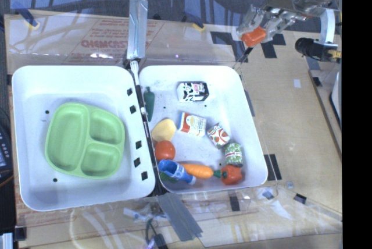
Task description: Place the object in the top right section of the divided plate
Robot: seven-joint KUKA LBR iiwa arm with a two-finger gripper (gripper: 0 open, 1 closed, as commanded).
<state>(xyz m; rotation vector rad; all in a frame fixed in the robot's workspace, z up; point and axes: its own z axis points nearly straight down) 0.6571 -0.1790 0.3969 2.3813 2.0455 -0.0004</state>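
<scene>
A: Where's the gripper [256,36]?

B: High at the upper right, above the bench beyond the right bin's [247,103] far corner. An orange-red object [253,37] sits between its fingers — clamped on it, as far as the slanted view lets me judge.

A: And the plate [85,139]?

B: Green, three sections, lying in the left bin [23,103], well apart from the gripper.

A: What lies in the right bin?

B: A black-and-white carton [192,91] near the far side, a red-and-white carton [192,124] mid-bin, and a yellow piece [164,129] just above a tomato [165,150]. Along the near wall — a blue bottle [172,172], a carrot [197,171] and a red pepper [231,174]. Two small cans [218,135] stand between the cartons and the pepper, and a dark green vegetable [149,102] lies by the divider.
</scene>
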